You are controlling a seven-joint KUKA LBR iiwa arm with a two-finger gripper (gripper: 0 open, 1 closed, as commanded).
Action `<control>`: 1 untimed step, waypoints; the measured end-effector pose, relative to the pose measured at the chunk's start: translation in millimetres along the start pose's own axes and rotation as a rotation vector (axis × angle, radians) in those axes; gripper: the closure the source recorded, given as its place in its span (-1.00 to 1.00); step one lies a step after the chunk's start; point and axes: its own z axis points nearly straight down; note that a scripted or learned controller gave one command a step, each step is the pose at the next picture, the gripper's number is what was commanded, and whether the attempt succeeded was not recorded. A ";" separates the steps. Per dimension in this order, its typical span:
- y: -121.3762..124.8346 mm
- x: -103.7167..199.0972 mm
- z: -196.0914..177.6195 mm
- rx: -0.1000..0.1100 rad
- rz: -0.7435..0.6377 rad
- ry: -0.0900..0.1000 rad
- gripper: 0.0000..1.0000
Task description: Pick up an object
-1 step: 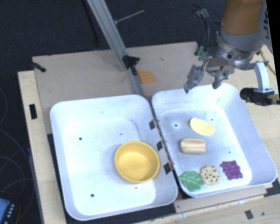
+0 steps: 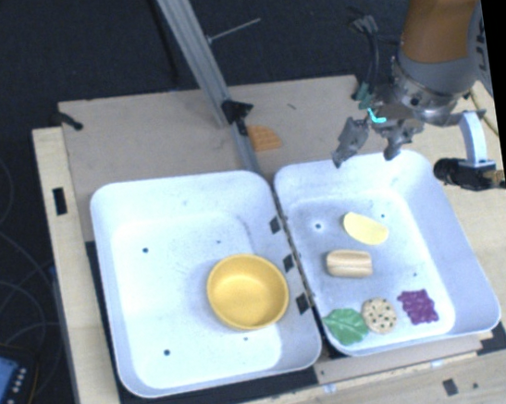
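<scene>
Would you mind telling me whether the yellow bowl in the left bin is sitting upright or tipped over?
Upright. The yellow bowl shows its round open mouth and hollow inside to the overhead camera, resting on the left bin floor.

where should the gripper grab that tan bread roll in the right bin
Grip the bread roll across its short width at the middle, coming straight down from above. It lies flat and elongated, long axis running left to right, so the narrow sides give the fingers the best purchase. The yellow slice sits just beyond it, so keep the far finger tight to the roll. The gripper hangs above the bin's far edge.
</scene>
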 end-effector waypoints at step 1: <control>-4.7 6.7 49.0 0.004 0.003 -0.002 -1.00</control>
